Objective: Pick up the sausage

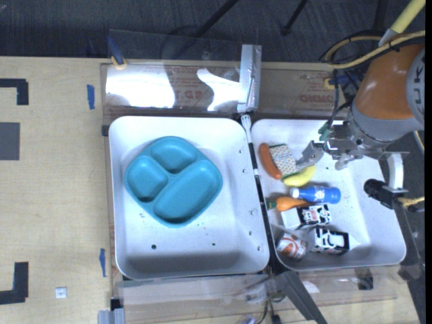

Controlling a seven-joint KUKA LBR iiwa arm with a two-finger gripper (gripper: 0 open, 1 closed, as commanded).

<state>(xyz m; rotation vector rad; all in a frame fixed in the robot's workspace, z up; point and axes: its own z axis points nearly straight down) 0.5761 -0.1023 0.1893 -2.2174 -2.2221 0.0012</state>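
We're at approach step: gripper (312,155) over right bin (378,245), can't tell if it's apart or together. Sausage (268,161) untouched, left of banana (300,176). Next we shift left, descend.

The sausage (269,161) lies partly under a speckled packet (283,158), so only its left side and ends show. The end effector (316,151) is small and blurred; whether its fingers are parted cannot be told. The arm (391,93) is cut off by the right edge. The print on the two black-and-white items (324,229) at the near side is too small to read.
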